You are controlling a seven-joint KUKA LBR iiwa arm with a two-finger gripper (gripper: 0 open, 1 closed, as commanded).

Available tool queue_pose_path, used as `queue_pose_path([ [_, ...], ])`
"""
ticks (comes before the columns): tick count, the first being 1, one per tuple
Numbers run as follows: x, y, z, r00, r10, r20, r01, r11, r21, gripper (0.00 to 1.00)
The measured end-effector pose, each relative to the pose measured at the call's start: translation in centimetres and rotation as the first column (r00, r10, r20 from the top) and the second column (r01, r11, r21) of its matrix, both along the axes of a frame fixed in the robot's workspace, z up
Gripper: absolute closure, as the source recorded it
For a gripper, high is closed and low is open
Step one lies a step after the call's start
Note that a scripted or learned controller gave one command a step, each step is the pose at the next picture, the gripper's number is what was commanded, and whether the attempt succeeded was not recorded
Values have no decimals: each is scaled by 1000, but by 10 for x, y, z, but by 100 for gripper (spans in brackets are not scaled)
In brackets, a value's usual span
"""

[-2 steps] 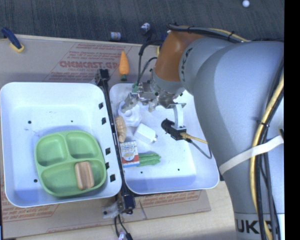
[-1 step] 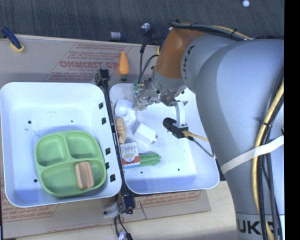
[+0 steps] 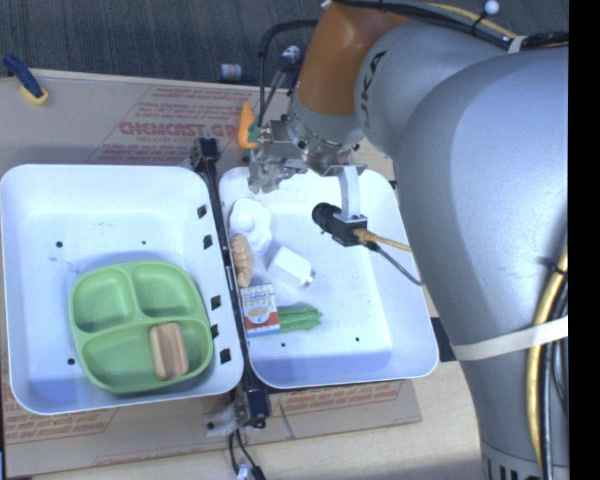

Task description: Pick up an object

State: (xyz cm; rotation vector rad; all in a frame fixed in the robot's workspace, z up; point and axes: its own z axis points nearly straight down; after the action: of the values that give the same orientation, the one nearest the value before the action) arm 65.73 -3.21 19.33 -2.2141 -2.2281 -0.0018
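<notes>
A cardboard-covered bench (image 3: 130,118) is carrying two shallow white bins side by side. The grey arm (image 3: 480,168) is reaching in from the right, its orange band (image 3: 330,58) tilting down toward the right bin's (image 3: 380,348) far left corner, where the gripper (image 3: 265,173) is hanging just above the bin floor; whether it is gripping anything cannot be told. The left bin (image 3: 40,208) is holding a green divided plate (image 3: 130,313) with a wooden block (image 3: 167,350) lying in its near compartment. In the right bin, a white cup (image 3: 250,218), a white box (image 3: 292,266), a small carton (image 3: 260,308), a green pod (image 3: 300,318) and a bread roll (image 3: 241,256) are lying near the left wall.
</notes>
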Motion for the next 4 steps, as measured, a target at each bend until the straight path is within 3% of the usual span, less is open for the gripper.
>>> queue_pose_path([
  [1,0,0,-1,1000,-1,-2,1,1000,0,0],
  [4,-1,0,-1,1000,-1,-2,1,1000,0,0],
])
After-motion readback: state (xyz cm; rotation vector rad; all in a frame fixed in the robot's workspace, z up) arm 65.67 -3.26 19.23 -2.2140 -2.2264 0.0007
